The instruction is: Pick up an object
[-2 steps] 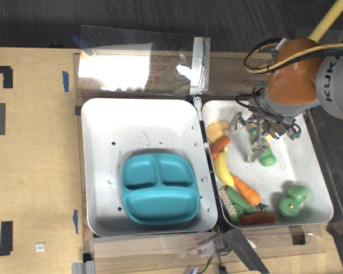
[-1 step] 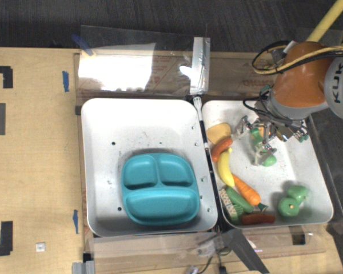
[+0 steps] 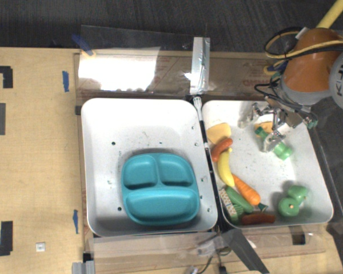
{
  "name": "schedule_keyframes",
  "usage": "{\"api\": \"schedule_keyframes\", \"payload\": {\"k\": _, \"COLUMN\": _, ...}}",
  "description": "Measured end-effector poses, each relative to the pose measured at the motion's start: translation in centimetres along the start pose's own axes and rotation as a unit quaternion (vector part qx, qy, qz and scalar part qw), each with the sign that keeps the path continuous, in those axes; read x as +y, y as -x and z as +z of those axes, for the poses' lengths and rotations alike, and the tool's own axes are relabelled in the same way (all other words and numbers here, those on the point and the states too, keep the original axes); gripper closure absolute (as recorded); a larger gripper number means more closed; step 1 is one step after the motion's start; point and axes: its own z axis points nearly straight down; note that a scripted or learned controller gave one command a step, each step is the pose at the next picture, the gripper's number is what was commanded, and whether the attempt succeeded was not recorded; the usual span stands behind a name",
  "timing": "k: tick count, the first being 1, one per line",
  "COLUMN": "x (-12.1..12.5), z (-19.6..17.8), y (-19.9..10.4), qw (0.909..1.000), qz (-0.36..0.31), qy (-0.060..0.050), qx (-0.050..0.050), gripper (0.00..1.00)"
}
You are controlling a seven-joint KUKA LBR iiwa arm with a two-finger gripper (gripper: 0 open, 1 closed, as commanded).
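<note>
A teal tray (image 3: 159, 188) lies in the left bin (image 3: 97, 124). The end effector (image 3: 272, 131) hangs over the right bin (image 3: 317, 170), above a small green piece (image 3: 282, 150), near toy food.

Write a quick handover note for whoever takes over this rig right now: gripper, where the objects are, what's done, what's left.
Gripper: low over the back of the right bin, beside a small green piece; grasp unclear from this angle.
Right bin also has a banana, carrot, green toy at the front right, and more toy food along the left wall.
Left bin: a teal divided tray.
Done: arm positioned over the right bin.
Left: confirm a grasp and lift an object.
</note>
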Motion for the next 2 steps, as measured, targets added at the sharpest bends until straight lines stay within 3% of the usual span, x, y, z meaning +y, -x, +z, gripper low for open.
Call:
{"api": "schedule_keyframes", "payload": {"k": 1, "x": -0.8, "z": 0.0, "y": -4.5, "qw": 1.0000, "qz": -0.003, "qy": 0.000, "qx": 0.001, "gripper": 0.00}}
{"api": "schedule_keyframes", "payload": {"k": 2, "x": 3.2, "z": -0.1, "y": -3.1, "qw": 0.9995, "qz": 0.031, "qy": 0.001, "qx": 0.000, "gripper": 0.00}}
